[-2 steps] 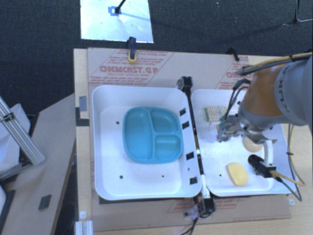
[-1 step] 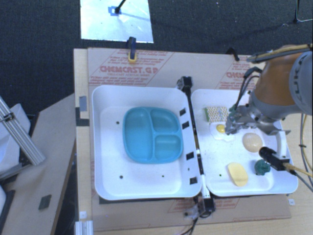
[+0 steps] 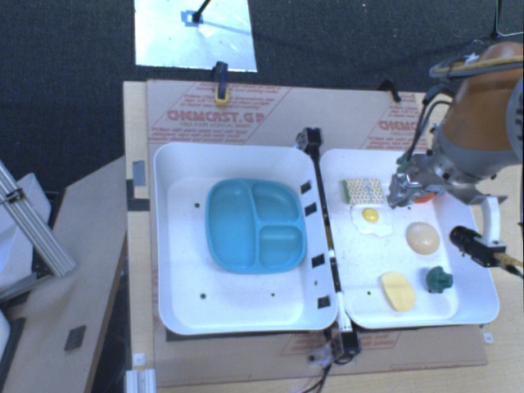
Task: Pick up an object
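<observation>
In the right half of the frame, the right-hand white bin (image 3: pixel 479 301) is holding five small things: a green-and-white patterned square (image 3: pixel 363 191) near its upper left corner, a toy fried egg (image 3: pixel 372 219) just below that square, a pale tan egg-shaped piece (image 3: pixel 422 237) to the right of the fried egg, a yellow oblong piece (image 3: pixel 399 291) toward the lower middle, and a small dark green object (image 3: pixel 439 280) just to the right of the yellow one. The end effector (image 3: pixel 401 191) is hanging over the upper part of this bin, just to the right of the patterned square and above the fried egg; nothing is showing between its metal tips, and whether they are parted or closed is something I cannot tell from this angle. The arm (image 3: pixel 483 113), grey with its orange band, is reaching in from the right edge of the frame, with dark cables looping down beside the wrist.

In the centre left of the frame, the left-hand white bin (image 3: pixel 176 293) is carrying a blue divided tray (image 3: pixel 254 225), lying flat with three compartments facing up. Both bins are sitting side by side, touching along a black hinge strip, on a brown protective sheet (image 3: pixel 262 117) printed with red lettering that is covering the desk (image 3: pixel 135 121). At the top left, a shiny metal plate (image 3: pixel 196 23) is lying on the dark floor.
</observation>
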### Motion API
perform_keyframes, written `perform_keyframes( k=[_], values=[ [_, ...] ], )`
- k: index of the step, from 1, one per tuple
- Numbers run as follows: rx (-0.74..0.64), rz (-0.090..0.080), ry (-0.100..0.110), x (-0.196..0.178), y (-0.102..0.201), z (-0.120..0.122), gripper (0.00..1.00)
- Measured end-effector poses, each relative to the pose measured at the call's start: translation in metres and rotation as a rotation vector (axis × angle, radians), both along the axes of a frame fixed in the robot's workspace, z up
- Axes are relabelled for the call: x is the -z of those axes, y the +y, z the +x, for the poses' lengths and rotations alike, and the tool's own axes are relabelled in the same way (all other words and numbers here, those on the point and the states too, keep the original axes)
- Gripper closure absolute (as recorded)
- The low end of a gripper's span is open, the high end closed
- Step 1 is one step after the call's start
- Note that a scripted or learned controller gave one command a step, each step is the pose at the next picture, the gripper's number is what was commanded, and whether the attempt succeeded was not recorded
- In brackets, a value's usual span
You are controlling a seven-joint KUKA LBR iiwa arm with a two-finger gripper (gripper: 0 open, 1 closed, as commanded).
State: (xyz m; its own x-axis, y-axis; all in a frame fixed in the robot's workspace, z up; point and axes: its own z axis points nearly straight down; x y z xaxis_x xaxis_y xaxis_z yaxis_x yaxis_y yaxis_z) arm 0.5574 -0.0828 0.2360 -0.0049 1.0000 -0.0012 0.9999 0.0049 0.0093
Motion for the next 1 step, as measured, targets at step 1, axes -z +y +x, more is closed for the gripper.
perform_keyframes(
  k=[1],
  values=[
    [0.001,0.001,0.007,-0.0009,0.0000,0.0009,1.00]
  ],
)
